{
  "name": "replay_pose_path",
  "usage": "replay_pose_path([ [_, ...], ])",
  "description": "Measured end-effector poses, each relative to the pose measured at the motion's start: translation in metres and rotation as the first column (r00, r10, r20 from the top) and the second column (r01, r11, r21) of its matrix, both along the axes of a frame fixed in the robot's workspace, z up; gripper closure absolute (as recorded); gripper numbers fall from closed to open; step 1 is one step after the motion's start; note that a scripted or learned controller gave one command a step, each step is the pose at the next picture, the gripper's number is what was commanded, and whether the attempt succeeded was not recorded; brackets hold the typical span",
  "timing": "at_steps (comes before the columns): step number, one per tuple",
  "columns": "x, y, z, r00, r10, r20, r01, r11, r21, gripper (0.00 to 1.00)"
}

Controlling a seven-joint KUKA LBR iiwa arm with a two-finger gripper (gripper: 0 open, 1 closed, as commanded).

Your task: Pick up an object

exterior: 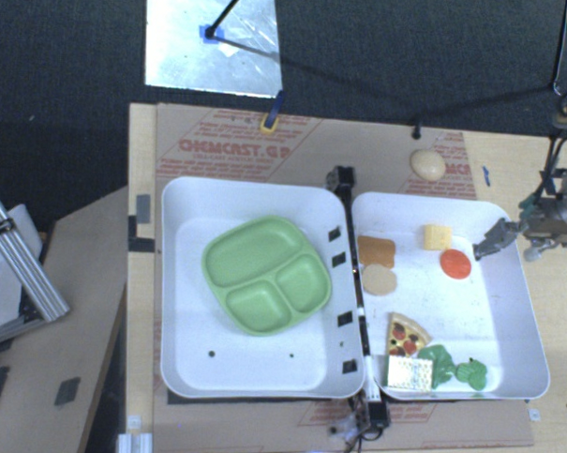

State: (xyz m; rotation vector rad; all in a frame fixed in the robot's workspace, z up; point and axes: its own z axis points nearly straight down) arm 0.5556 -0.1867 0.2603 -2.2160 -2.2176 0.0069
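The gripper [500, 242] hung over the right bin's [519, 306] upper right rim, touching nothing; whether it was wide or narrow could not be told. Nearest lay a red disc [455, 264], with a yellow block [437, 237] just beside it. Farther left sat a brown slice [376, 250] above a tan round [379, 280]. Near the front wall crowded a pizza slice [406, 335], a pale cracker [409, 373] and green leaves [454, 364]. The left bin [183, 263] carried a green divided plate [265, 275]. A cream egg [427, 163] rested on the surface [512, 156] behind the bins.
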Motion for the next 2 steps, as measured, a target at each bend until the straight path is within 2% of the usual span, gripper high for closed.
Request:
replay_pose_path([
  [1,0.002,0.000,0.005,1.000,0.003,0.009,-0.003,1.000,-0.002,0.00],
  [2,0.000,-0.004,-0.038,1.000,0.001,0.006,-0.001,1.000,-0.001,0.00],
])
